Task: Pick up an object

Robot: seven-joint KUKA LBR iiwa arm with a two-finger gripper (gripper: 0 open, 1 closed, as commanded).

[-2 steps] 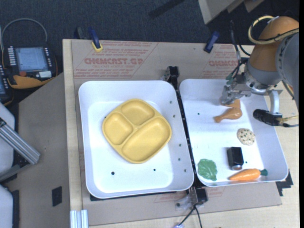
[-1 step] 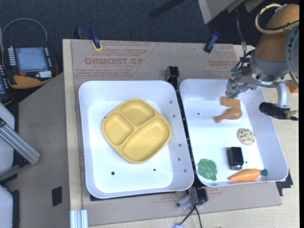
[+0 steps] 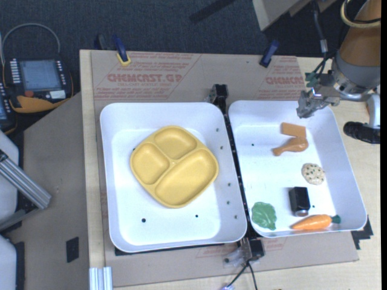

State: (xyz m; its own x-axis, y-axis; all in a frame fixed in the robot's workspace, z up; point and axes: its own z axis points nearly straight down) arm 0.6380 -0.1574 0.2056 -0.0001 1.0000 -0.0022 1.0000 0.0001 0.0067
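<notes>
My end effector (image 3: 307, 106) hangs over the right bin's (image 3: 347, 162) far edge; whether it is released or clenched, I cannot tell. Nearest lies the drumstick (image 3: 292, 138), a likely first pick; cookie (image 3: 312, 173), block (image 3: 299, 199), carrot (image 3: 312, 223) lie beyond.

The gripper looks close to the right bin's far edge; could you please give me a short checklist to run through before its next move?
1. Gripper carries nothing: cannot tell; it is too small and blurred.
2. Gripper is over the right bin: ok, near its far rim.
3. A target lies near: ok; the orange-brown drumstick piece is the closest object, just below the gripper in the picture.
4. Target stands apart from neighbours: ok; the cookie lies apart from it.
5. Other objects lie out of the way: ok; black block, carrot and green leaf lie at the near end.
6. Yellow divided plate is in the left bin: ok.
</notes>
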